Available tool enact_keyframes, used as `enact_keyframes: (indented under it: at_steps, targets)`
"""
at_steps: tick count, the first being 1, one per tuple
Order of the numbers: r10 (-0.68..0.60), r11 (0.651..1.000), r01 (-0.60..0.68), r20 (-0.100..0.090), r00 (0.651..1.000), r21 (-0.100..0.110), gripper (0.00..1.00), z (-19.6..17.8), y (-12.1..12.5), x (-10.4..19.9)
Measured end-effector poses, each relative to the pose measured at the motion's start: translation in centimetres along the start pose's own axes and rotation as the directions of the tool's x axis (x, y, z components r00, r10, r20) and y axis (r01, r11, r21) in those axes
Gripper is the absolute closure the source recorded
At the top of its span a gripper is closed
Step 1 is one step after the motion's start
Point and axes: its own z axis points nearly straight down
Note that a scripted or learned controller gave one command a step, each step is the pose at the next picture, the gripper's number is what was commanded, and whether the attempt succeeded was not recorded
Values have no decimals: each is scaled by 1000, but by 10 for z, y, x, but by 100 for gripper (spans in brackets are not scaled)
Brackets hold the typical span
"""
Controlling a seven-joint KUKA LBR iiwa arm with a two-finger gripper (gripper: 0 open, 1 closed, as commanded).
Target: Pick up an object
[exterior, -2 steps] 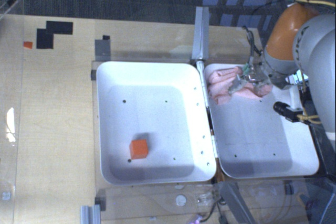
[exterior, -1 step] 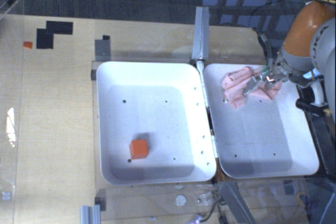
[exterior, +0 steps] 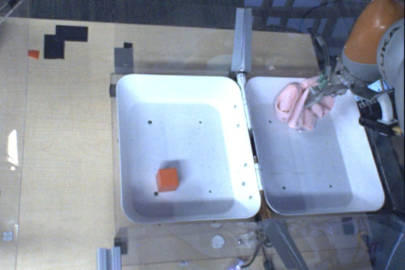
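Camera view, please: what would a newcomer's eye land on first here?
Probably the pink, crumpled soft object at the upper part of the right bin, with the gripper right against it, though a grasp cannot be confirmed. Next, the small orange block lying alone in the lower part of the left bin.

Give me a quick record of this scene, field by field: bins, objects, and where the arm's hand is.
left bin: holds an orange block near its front
right bin: holds a pink soft item at its back
hand: over the right bin's back, at the pink soft item's right edge
grip: cannot tell from this view
arm: enters from the right
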Motion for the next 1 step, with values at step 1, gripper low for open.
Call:
enact_keyframes:
  at_steps: [1]
  targets:
    - [0,1000,0,-6,1000,6,0,1,-1,1]
